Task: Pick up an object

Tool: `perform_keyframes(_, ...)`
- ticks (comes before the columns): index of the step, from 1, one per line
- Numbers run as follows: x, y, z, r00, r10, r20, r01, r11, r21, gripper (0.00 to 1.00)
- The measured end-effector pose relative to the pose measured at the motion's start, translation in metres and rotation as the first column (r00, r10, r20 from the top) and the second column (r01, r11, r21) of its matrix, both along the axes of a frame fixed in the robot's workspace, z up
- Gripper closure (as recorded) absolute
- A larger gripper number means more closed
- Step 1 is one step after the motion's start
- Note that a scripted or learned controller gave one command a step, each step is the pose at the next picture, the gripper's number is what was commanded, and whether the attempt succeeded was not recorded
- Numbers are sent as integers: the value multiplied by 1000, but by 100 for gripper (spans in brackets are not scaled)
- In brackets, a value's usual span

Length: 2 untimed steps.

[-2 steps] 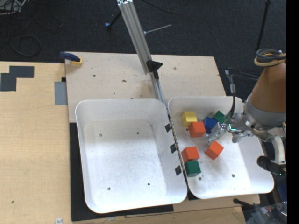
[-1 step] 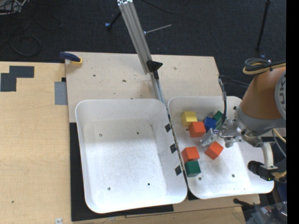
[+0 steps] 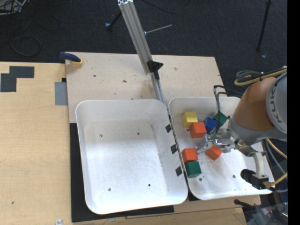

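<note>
Nearest the camera, 2 white bins sit side by side; the right bin (image 3: 220, 191) holds every block. Reaching from the right, the gripper (image 3: 212, 146) sits low over an orange-red block (image 3: 213, 152), apparently clenched on it. Lifting straight up seems next. Orange (image 3: 189, 154), green (image 3: 193, 168), yellow (image 3: 189, 118), and blue (image 3: 211, 124) blocks crowd close on its left.
</note>
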<state>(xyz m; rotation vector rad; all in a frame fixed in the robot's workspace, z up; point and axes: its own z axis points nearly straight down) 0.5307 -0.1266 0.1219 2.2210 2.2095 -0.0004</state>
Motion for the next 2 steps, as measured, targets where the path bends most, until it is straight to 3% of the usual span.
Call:
perform_keyframes(1,5,-2,-1,1000,0,14,0,1000,-1,0)
perform_keyframes(2,6,-3,9,1000,-8,17,8,1000,-1,100)
